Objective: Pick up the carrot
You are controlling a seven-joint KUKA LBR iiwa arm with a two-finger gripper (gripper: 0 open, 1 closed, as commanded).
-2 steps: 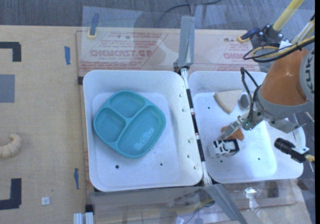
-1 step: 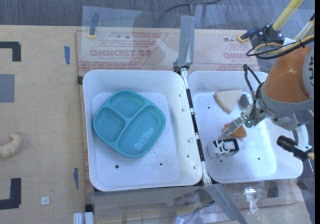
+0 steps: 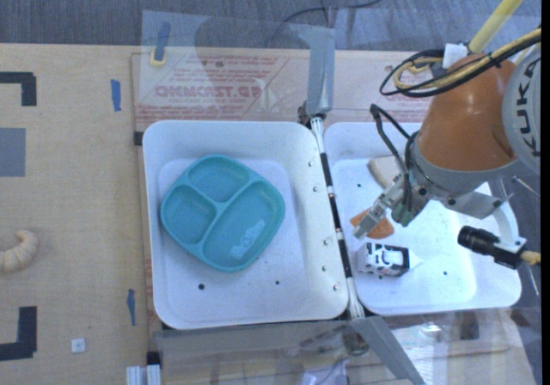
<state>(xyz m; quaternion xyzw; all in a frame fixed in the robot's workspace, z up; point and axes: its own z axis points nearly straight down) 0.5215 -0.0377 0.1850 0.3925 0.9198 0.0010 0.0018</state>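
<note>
Over the right bin (image 3: 447, 284), claw (image 3: 375, 222) pinches the carrot (image 3: 376, 226) between its fingers.

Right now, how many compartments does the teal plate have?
3. The plate lies in the left bin: two smaller compartments along its upper-left side, one above the other, and one long compartment along its lower-right side. None looks hidden.

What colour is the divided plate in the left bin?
Teal, seen in the camera view: the divided plate.
</note>
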